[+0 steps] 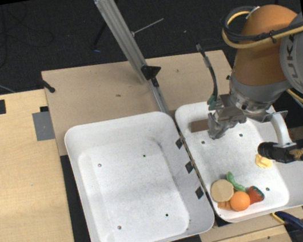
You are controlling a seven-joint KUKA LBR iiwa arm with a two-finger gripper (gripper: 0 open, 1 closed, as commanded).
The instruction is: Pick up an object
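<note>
My gripper (218,130) hangs over the upper part of the right bin (302,196), right of the frame's centre, with my grey arm and its orange band (264,19) bulking above it toward the upper right. From this slanted view I cannot tell how my jaws stand, and I see nothing between them.

The things to pick lie well apart from me, bunched at the lower edge of the right bin. A round tan disc (222,191) lies flat at the left of the cluster, touching an orange ball (240,201) just below and to its right. A small red piece (256,195) sits against the ball's right side. A thin green piece (232,180) rises from behind the disc, its long axis slanting from upper left to lower right. Which end is which is too small to tell.

A yellow piece (262,160) lies near the bin's right wall, beside a black fitting (276,152) on my arm.

The left bin (84,136) fills the middle of the frame.
</note>
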